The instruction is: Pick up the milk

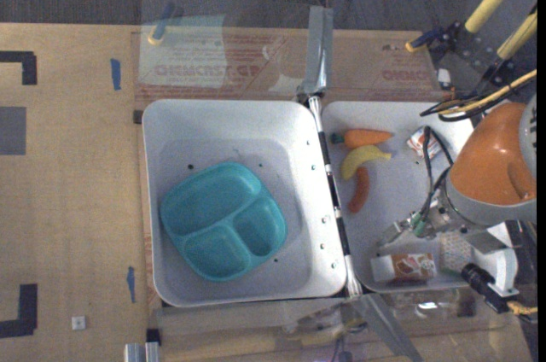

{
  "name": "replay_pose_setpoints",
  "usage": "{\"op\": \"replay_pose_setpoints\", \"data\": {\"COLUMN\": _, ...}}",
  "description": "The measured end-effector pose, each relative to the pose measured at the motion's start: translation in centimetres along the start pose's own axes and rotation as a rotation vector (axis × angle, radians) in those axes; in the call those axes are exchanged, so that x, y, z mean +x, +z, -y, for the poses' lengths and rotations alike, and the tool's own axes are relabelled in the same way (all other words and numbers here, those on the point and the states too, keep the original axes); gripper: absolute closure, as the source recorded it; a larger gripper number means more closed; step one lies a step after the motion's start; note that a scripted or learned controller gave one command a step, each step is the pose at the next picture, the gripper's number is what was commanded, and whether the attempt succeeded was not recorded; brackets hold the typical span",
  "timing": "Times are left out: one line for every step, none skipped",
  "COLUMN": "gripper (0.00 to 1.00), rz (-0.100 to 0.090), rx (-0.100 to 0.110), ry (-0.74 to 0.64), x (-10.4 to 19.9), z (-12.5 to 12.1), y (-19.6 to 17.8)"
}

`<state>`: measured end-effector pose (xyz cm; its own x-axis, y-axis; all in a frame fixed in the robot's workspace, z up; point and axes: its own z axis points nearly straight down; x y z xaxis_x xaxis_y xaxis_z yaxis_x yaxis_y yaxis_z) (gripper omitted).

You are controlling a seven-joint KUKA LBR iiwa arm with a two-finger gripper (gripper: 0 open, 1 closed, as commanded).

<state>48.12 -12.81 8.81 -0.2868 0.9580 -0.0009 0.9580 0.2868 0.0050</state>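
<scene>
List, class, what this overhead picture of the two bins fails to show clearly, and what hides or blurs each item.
- Gripper: finger state hidden by blur and the arm above, camera view.
- Carton near the right bin's front: label too small to read.
- Packet beside the carrot: partly behind cables, unidentifiable.
- Right bin: far side covered by the arm.

Worktop (68, 207): matt, wood-look. 2 bins (230, 130): smooth white plastic. Teal tray (223, 219): glossy plastic. Milk carton (409, 266): printed card.

milk (408, 266) | small carton, apparently on its side | right bin's near edge
</scene>
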Motion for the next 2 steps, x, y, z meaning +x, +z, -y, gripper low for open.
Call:
{"op": "replay_pose_setpoints", "data": {"gripper": 1.0, "rz": 0.003, "rx": -0.006, "ry": 0.005, "x": -0.26, "z": -0.06, "y": -1.09}}
{"op": "replay_pose_setpoints", "data": {"gripper": 0.0, "rz": 0.003, "rx": -0.006, "ry": 0.006, "x": -0.29, "z": -0.04, "y": -1.09}}
